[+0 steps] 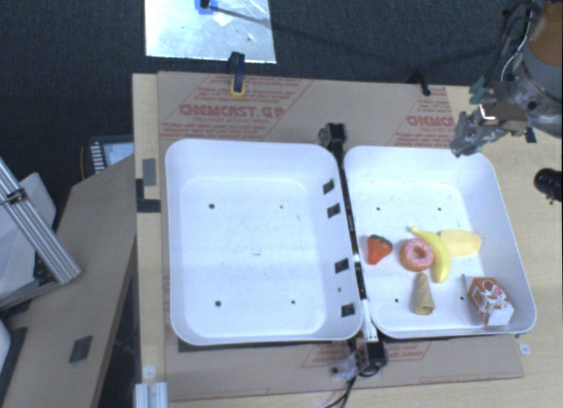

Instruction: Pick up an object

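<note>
The right bin (413, 156) holds several small toy foods near its front: a red strawberry (379, 249), a pink-iced donut (416, 255), a yellow banana (434, 253), a pale yellow lemon-like piece (462, 241), a tan cone (423, 295) and a brown-and-white cake slice (489, 301). My gripper (466, 136) hangs over the back right corner of that bin, well behind the food and apart from all of it. Nothing is seen in its grasp.
The left bin (180, 222) lies beside the right one, joined by a black hinge strip (343, 222). Both rest on a cardboard sheet (264, 103). A shiny metal plate (209, 10) lies at the back left, and a metal rail (35, 230) at the far left.
</note>
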You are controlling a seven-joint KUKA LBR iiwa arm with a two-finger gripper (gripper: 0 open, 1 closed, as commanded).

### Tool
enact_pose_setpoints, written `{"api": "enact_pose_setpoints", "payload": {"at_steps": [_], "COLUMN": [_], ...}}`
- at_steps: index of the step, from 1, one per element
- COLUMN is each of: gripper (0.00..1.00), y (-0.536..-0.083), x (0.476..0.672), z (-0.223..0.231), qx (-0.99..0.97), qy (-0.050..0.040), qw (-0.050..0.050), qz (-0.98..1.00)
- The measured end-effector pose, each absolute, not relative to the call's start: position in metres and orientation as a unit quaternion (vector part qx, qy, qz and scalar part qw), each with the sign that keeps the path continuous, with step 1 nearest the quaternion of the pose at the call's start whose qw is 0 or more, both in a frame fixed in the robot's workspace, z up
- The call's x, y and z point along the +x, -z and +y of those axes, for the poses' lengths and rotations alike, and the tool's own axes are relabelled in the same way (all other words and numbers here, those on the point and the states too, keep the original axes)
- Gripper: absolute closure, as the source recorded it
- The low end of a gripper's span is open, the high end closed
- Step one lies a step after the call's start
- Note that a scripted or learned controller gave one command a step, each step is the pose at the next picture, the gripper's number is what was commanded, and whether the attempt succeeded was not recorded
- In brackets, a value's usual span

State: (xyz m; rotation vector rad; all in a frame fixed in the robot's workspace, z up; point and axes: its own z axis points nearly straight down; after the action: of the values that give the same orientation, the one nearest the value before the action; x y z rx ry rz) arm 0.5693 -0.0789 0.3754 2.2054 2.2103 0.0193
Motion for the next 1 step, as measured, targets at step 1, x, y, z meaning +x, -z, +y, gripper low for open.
{"api": "enact_pose_setpoints", "payload": {"at_steps": [1], "gripper": [1.00], "y": [-0.2380], "x": [0.5473], "z": [-0.1313], "qx": [0.709], "qy": [0.0042], "qw": [-0.004], "qz": [0.705]}}
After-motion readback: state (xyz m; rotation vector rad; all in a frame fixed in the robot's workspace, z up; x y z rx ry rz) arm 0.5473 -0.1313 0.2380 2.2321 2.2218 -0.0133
